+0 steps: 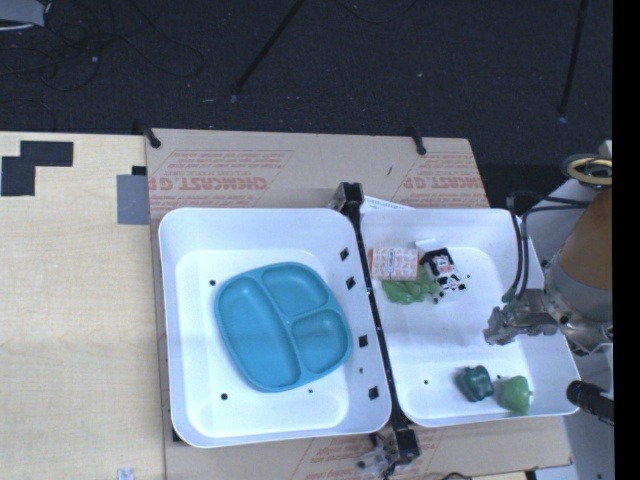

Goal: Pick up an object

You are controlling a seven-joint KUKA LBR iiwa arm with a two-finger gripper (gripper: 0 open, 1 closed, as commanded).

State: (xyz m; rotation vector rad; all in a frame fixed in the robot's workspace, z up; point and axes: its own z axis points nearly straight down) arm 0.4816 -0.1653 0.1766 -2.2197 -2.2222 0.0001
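Objects for picking are lying in the right bin [470, 393]: a small printed packet [393, 262], a green leafy piece [409, 291] and a black-and-white item [440, 264] are clustering toward its eleven o'clock, while a teal lump [475, 381] and a green lump [514, 393] are sitting near five o'clock. Leftward, the left bin [190, 368] is bearing a blue divided plate [282, 324]. At three o'clock of the right bin, the gripper [505, 325] is hovering; whether its fingers are apart or together, I cannot tell.

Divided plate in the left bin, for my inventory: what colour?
Light blue divided plate, seen in the camera view.
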